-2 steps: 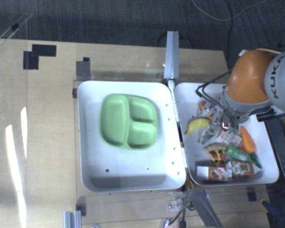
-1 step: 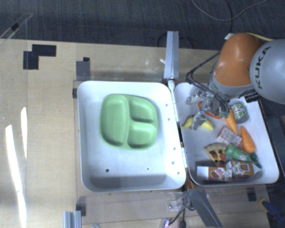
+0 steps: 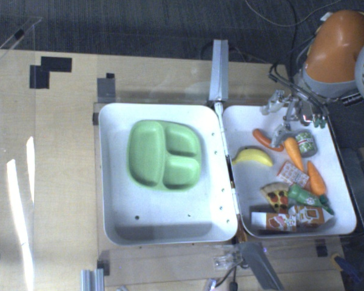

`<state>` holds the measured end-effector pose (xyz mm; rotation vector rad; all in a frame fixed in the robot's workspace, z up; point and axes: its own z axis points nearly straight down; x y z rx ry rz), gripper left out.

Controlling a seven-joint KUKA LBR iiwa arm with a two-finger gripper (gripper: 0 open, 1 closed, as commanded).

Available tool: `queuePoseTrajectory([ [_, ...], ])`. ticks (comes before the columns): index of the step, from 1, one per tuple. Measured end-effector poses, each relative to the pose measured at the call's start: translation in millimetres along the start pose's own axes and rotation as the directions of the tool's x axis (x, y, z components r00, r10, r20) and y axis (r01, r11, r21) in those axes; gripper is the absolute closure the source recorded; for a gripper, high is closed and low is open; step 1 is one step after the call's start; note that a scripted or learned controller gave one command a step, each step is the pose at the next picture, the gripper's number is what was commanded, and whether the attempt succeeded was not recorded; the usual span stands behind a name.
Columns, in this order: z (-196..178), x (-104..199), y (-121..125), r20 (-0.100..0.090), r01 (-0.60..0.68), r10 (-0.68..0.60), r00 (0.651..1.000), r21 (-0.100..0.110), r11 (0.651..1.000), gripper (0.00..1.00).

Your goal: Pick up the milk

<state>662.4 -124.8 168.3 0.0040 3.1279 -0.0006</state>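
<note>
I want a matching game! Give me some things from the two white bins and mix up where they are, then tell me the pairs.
Things:
1. green plate
2. banana
3. milk
4. hand

Places:
A. lying at the right bin's near edge
B. over the right bin's far end
C. in the left bin
D. in the right bin, beside the divider

Pairs: 1-C, 2-D, 3-A, 4-B

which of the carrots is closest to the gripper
The small carrot lying flat at the far left of the right bin, just below the gripper; the other two carrots lie farther off.
</note>
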Motion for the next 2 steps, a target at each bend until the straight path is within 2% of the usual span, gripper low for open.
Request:
queuePoseTrajectory([
  [1,78.0,53.0,5.8,0.000,0.141,-0.141,0.990,0.000,0.990,0.00],
  [2,64.6,50.0,6.6,0.009,0.139,-0.139,0.990,0.001,0.990,1.00],
])
